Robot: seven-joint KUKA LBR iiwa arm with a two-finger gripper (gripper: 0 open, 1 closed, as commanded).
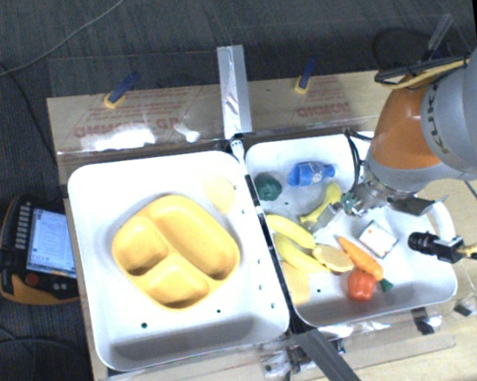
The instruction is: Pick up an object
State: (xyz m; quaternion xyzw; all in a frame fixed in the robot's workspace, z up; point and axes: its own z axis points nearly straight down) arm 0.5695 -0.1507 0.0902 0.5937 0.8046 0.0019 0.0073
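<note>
Over the right bin (446, 288) is where I'm hanging out, arm (441, 126) reaching in from the right with the orange band sitting up above my wrist. My jaws (352, 203) are hovering down near the middle of that bin, right by the top end of the bananas (291, 238), and honestly I can't tell whether they're open or closed from up here, it's all just a dark clump of metal at that spot. Nothing is visibly sitting between them.

The pile I'm working over is all crowding the left half of the right bin. A yellow bunch of bananas is lying along the divider side, with a pale lemon slice (332, 257) just beside it. A carrot (359, 253) is lying at a slant next to that, and a red pepper (362, 285) is touching its lower end. A small white box (376, 238) is sitting just right of the carrot, just below my jaws. Up toward the back, a blue bottle (310, 172) is lying on its side and a dark green ball (267, 187) is sitting near it, close to the divider.

The left bin (97, 249) is holding one big yellow tray (175, 250) with compartments, well apart from me. Both bins are sitting side by side on the worktop (149, 118).
</note>
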